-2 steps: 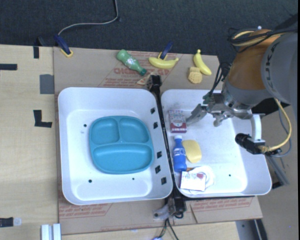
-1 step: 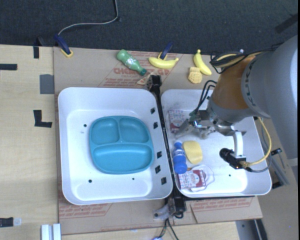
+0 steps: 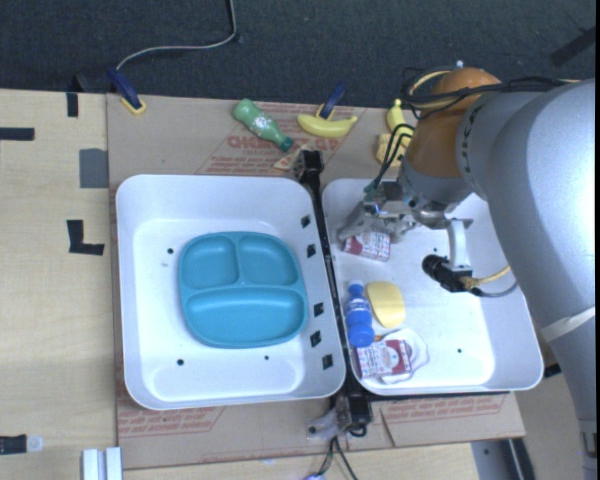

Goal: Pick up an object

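Grey arm [image 3: 540,218] bent down into right bin [image 3: 500,353] — claw [image 3: 372,220] over red-white packet [image 3: 368,245], grip unclear.

Glossy white plastic bins [image 3: 140,268], matt blue plastic tray [image 3: 242,290]

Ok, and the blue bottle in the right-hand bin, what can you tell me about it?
The blue bottle is small, with a clear-blue, plastic-looking body and a paler band around its middle. It lies on its side along the left wall of the right bin, its length running near to far. Its right side meets the yellow object, and its near end reaches the red-and-white packet. The gripper is farther back, apart from it.
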